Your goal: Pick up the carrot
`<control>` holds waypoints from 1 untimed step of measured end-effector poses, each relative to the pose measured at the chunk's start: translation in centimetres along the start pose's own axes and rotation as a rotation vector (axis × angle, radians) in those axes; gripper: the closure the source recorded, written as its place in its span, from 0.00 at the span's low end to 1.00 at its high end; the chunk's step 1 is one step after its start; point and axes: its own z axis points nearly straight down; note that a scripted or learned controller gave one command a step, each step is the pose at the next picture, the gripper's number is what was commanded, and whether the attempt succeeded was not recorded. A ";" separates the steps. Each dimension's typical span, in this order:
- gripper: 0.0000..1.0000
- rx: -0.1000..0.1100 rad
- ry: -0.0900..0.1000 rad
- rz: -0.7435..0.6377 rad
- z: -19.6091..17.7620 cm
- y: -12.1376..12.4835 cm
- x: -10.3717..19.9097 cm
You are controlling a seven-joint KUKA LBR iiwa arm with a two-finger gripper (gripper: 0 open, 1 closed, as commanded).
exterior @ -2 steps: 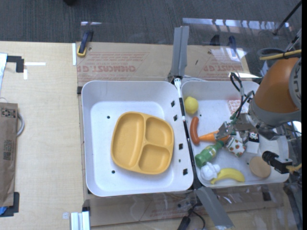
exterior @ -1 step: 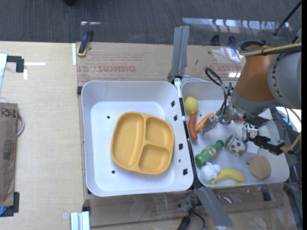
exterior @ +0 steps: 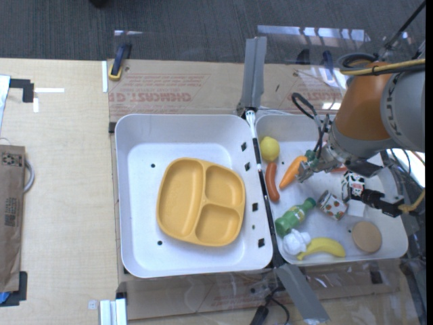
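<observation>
Over the right bin (exterior: 399,246), the tool (exterior: 312,168) hangs low beside the carrot (exterior: 291,171), which lies tilted on the bin floor between a lemon (exterior: 269,148) and the tool tip. Whether it is apart or together I cannot tell. A sausage (exterior: 272,181), green bottle (exterior: 295,216) and banana (exterior: 323,248) lie nearby; a yellow plate (exterior: 201,201) sits in the left bin (exterior: 135,195).

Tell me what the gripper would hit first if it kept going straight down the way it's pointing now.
Most likely the carrot. The gripper points down into the right bin, its tip right at the carrot's upper end. Depth is hard to judge from this slanted view, so it might graze past onto the bin floor.
</observation>
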 end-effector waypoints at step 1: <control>1.00 0.001 0.000 0.226 -9.1 9.2 3.6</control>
